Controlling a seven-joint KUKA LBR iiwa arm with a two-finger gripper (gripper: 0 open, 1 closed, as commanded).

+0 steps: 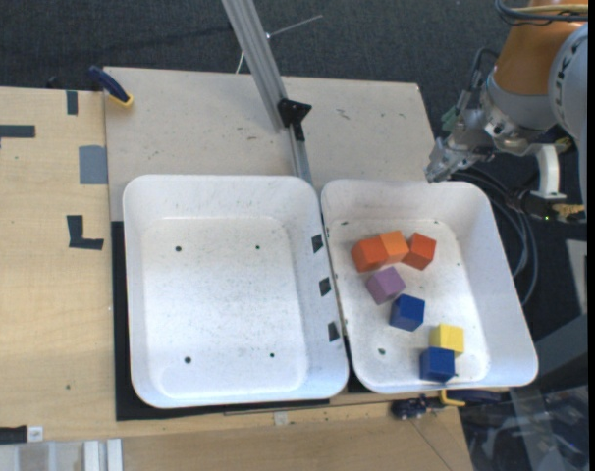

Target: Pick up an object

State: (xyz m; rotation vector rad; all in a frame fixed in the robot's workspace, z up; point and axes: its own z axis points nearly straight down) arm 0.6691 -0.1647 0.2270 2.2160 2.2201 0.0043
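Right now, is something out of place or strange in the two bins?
Nothing stands out. All the blocks lie inside the right bin: orange blocks, a purple block, two blue blocks and a yellow block. The gripper is above that bin's far rim.

Two shallow white plastic bins sit side by side on the tabletop. The left bin holds nothing. In the right bin, three orange blocks cluster at the back, a purple cube and a blue cube before them, a yellow cube and another blue cube nearest the front. The gripper hangs over that bin's back right corner.
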